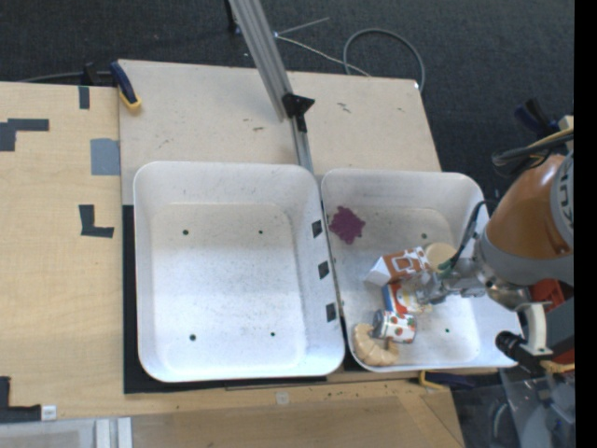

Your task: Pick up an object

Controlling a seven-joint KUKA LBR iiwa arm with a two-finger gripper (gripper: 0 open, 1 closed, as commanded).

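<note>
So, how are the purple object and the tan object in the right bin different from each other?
The purple object lies alone near the right bin's far left part, apart from the other items. The tan object lies at the bin's near left corner, touching the pile of orange-and-white packages. The purple one looks flat and dark with ragged edges; the tan one looks pale and rounded. Both are small and lie away from the gripper.

Bench (215, 110): light wood top. Bearing two shallow white bins side by side on a black mat (128, 297): left bin (149, 250), right bin (448, 189) touching it. Grey metal rail (266, 49) running diagonally behind the bins. Blue-and-yellow clamp (125, 86) far behind the left bin.
</note>
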